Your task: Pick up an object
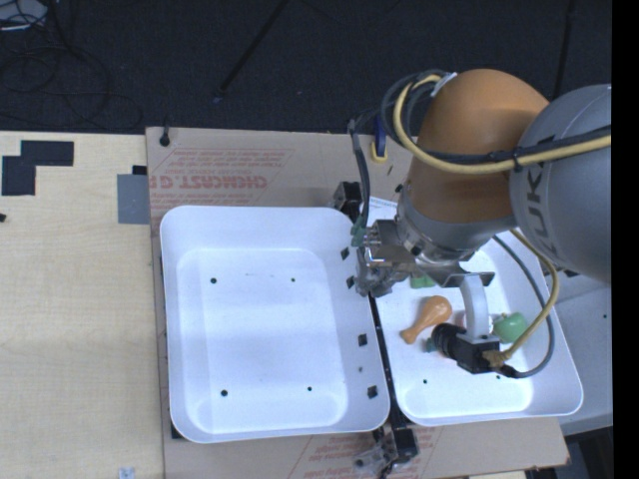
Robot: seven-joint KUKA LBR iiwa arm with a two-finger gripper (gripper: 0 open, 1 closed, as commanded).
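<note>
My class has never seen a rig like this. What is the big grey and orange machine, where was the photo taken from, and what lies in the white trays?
The machine is a robot arm reaching in from the right. At its end is a gripper, its grasping tool, which is low over the inner edge of the right bin. One fixed camera looks down at a slant on the bench. Two white bins sit side by side. The left bin is the nearer to the wooden bench top. In the right bin lie an orange toy and a green piece. The picture does not show the gripper holding anything.
</note>
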